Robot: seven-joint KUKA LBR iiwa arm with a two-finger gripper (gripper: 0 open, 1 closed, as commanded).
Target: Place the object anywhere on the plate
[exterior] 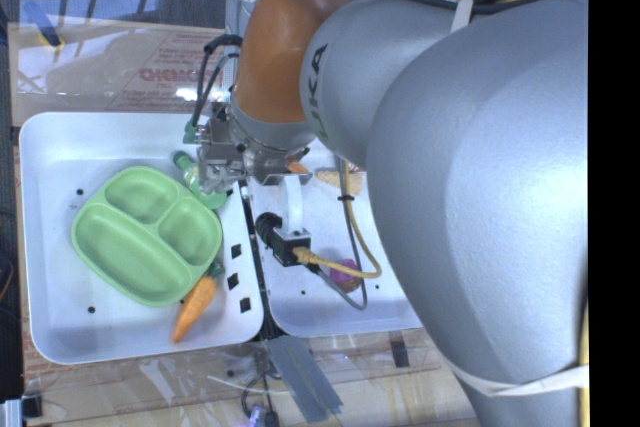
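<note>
One end effector [215,170] at green plate [147,233] edge, orange carrot [194,308] below

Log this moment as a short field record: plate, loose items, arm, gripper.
plate: green three-compartment plastic plate, lying in the left white bin, nothing on it
carrot: orange toy carrot on the left bin's floor, touching the plate's near-right edge
green item: small green object at the plate's far-right edge, partly hidden by the gripper
purple item: small purple object in the right white bin
arm: grey arm with orange band, over the divide between bins
gripper: gripper, state unclear
</note>
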